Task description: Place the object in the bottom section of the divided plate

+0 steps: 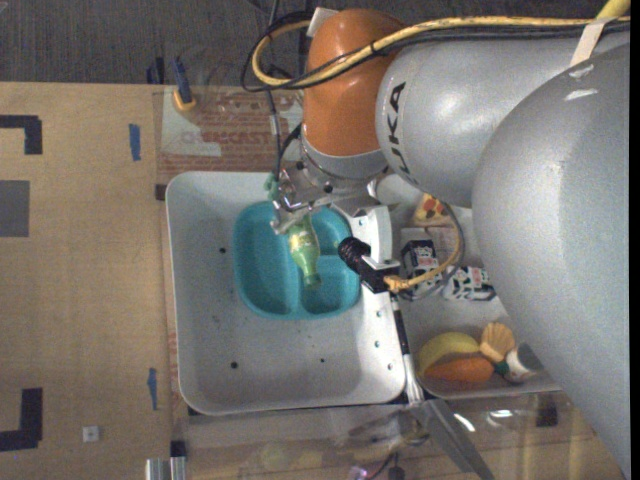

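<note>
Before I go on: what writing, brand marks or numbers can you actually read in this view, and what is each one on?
"KUKA", in dark letters running sideways on the grey arm, just right of its orange band.
The small black-and-white item in the right bin bears markings too blurred to read.
The reddish sheet above the left bin shows a pattern, nothing readable.

A small green bottle [305, 252] lies tilted over the middle ridge of the blue divided plate [262, 268], which sits flat in the left white bin, its neck pointing away from the fingers.
</note>
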`<state>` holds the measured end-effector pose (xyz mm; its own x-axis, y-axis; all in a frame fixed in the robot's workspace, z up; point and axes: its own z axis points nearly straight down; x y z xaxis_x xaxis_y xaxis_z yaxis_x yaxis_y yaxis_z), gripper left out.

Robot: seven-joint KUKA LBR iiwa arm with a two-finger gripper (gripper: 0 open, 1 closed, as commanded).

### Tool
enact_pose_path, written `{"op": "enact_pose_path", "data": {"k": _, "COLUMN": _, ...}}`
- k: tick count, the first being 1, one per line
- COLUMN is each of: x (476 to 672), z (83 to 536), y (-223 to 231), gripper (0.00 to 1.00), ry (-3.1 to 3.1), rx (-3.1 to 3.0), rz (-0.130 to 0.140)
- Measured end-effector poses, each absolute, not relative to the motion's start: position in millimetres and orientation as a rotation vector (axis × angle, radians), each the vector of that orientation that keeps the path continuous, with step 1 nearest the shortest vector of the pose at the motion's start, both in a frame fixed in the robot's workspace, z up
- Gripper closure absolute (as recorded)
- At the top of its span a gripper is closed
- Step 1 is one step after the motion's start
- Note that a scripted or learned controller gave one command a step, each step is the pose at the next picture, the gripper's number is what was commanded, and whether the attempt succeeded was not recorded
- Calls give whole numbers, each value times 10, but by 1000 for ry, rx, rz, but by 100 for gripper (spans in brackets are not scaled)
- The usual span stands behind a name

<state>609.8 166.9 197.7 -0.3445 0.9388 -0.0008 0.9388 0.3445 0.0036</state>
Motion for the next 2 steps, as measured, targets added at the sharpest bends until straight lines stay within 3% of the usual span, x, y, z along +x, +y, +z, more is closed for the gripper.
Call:
{"op": "enact_pose_path", "data": {"k": 1, "x": 6098, "z": 1978, "y": 1669, "gripper": 0, "ry": 2574, "rx": 1797, "rz": 4}}
{"op": "enact_pose_path", "data": {"k": 2, "x": 5291, "z": 1190, "y": 1614, "gripper": 0, "ry": 2687, "rx": 1619, "rz": 5}}
